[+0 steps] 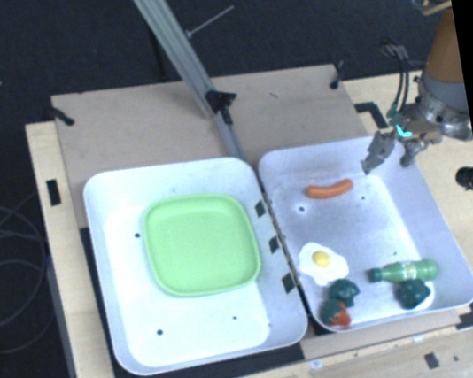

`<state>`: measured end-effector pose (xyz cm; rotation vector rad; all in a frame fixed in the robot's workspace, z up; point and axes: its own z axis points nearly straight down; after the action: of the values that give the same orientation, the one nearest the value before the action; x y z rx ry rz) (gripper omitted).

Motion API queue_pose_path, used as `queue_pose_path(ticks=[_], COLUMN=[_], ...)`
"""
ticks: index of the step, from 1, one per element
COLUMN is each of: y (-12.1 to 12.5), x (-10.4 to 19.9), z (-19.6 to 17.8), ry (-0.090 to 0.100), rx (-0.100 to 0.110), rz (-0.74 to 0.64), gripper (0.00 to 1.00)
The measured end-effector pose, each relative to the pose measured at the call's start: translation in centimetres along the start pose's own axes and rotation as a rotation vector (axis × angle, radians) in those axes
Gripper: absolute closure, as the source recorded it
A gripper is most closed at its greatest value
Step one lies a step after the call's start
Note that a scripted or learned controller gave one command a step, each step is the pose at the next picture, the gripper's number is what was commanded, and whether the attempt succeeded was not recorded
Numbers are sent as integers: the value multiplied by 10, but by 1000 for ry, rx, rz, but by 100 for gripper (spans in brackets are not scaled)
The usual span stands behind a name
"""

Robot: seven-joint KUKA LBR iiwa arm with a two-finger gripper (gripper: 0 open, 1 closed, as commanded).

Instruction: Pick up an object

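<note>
**Arm hanging over rt bin's far rt corner, nothing in claw**

No readable writing or brand showing anywhere; the bottle's label is too small to make out.

Left bin (135, 335) is holding one thing: a pale green square plate (201, 243), lying flat, roughly centred, apart from all walls.

Right bin (419, 207) is carrying the pickable stuff. An orange-red sausage (328, 189) is lying towards the far wall. A fried egg toy (321, 261) is sitting just beside the near-left wall. Just nearer than the egg, a dark green veg piece (342, 291) is touching a red-and-green item (334, 312). To the rt, a green bottle (403, 271) is lying on its side, w/ another dark green lump (412, 292) touching its near side.

Gripper (389, 150) is hovering at the bin's far-right corner, fingers spread apart, holding nothing; sausage is lying near, to its left.
</note>
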<state>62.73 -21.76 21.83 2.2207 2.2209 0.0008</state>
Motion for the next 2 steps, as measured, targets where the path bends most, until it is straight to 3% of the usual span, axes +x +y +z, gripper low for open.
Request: queue_pose_path(ticks=[1,2], y=[0,-4], x=[0,-1], z=[0,62], ry=[0,1], rx=[0,5], rz=[0,1], gripper=[0,0])
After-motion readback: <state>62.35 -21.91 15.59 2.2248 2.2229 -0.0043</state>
